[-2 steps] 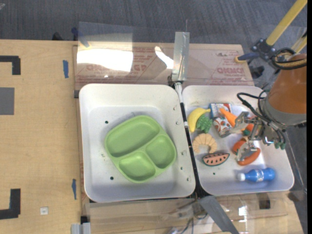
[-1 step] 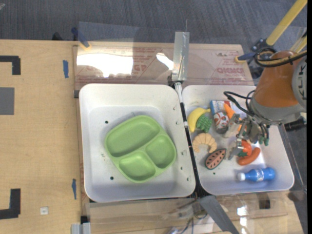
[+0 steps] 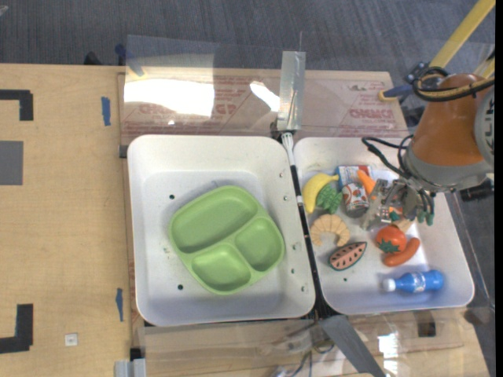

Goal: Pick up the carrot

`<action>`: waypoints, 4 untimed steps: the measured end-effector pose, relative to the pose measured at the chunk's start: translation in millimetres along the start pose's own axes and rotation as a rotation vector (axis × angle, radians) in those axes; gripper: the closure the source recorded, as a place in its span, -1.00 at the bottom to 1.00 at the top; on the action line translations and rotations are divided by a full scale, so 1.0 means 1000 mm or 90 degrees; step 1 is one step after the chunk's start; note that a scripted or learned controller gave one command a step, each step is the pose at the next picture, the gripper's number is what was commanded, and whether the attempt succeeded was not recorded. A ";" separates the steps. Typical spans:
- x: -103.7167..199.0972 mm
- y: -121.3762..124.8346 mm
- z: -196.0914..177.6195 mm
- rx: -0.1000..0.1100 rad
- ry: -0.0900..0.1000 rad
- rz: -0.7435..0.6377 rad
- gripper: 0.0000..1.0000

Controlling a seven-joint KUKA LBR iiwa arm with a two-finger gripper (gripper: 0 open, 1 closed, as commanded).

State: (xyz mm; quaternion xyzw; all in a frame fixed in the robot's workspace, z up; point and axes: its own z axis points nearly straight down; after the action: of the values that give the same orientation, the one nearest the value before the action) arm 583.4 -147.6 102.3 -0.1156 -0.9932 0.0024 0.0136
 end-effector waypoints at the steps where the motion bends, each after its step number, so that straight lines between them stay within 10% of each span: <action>1: 0.047 0.086 -0.086 -0.007 -0.023 -0.054 1.00; 2: 0.058 0.022 0.007 -0.004 -0.024 -0.155 1.00; 3: 0.084 0.068 -0.135 -0.006 -0.029 -0.090 1.00; 4: 0.089 0.013 -0.087 -0.001 -0.018 -0.340 1.00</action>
State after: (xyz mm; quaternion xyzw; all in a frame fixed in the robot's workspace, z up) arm 502.1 -114.8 191.3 0.1510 -0.9885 -0.0002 -0.0001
